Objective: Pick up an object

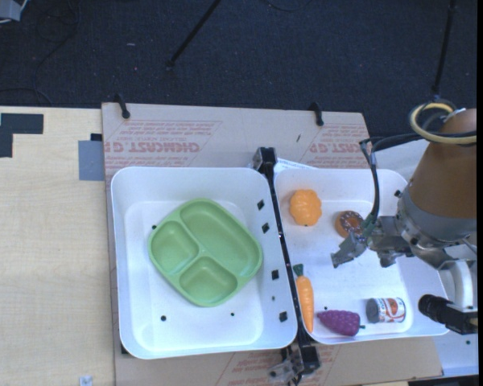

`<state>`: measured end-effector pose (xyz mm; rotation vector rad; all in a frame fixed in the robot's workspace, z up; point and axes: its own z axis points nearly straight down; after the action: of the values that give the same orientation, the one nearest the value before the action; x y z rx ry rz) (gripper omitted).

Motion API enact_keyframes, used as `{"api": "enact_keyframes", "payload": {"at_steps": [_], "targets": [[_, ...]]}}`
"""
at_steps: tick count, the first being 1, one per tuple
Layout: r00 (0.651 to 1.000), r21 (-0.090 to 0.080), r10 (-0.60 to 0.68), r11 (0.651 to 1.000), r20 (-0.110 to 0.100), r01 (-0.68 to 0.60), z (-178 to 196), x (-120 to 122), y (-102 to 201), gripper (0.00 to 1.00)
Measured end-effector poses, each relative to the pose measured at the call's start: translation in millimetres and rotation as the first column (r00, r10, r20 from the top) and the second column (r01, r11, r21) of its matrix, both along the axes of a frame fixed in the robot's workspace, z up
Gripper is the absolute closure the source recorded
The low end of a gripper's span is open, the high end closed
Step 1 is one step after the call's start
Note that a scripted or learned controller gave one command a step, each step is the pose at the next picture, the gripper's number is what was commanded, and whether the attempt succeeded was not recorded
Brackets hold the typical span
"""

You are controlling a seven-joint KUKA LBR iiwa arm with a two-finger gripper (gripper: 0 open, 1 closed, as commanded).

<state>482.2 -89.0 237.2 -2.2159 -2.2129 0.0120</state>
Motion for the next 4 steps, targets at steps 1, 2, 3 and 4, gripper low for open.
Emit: {"api": "enact_keyframes", "payload": {"at_steps": [1, 2, 3, 4], "targets": [[1.0, -0.002, 0.001, 1.0, 0.011, -0.001, 4.8, 2.0, -0.4, 0.0], [1.0, 0.001, 0.002, 1.0, 0.004, -0.002, -57.1, 7.2, 2.5, 0.0], [1.0, 0.0, -0.001, 1.0, 0.008, 0.001, -117.2, 0.0, -0.2, 0.0], [1.0, -0.01, -0.004, 1.0, 0.027, 0.005, -131.7, 4.3, -5.8, 0.0]]}}
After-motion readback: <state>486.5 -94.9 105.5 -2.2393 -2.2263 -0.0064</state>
